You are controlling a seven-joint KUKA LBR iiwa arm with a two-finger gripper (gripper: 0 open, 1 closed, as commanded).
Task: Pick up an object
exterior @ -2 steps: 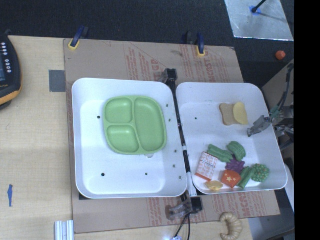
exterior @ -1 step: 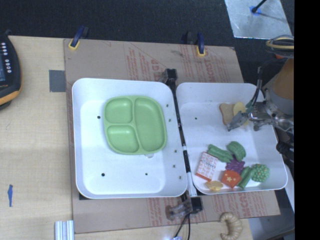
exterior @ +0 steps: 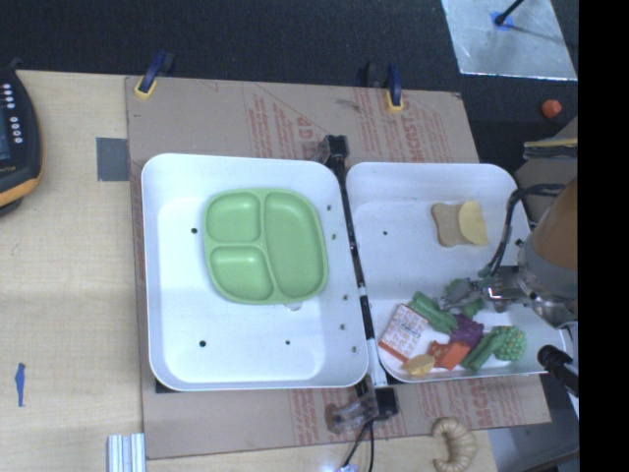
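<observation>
The right bin (exterior: 413, 190) holds a tan and yellow piece (exterior: 459, 223) near its far side. A pile lies along its near edge: a red and white packet (exterior: 401, 330), a green pod (exterior: 432, 313), a purple piece (exterior: 467, 330), an orange piece (exterior: 450, 353) and a green knobbly piece (exterior: 509, 342). My gripper (exterior: 491, 291) reaches in from the right and sits low over the pile's far right end, close to a small green item (exterior: 458, 291). I see nothing clearly held in it.
The left bin (exterior: 177, 342) holds a light green divided plate (exterior: 265, 245). A black divider (exterior: 350, 254) runs between the bins. A coiled tan thing (exterior: 454, 444) lies on the cardboard in front of the right bin. A handheld controller (exterior: 15, 141) sits at the far left.
</observation>
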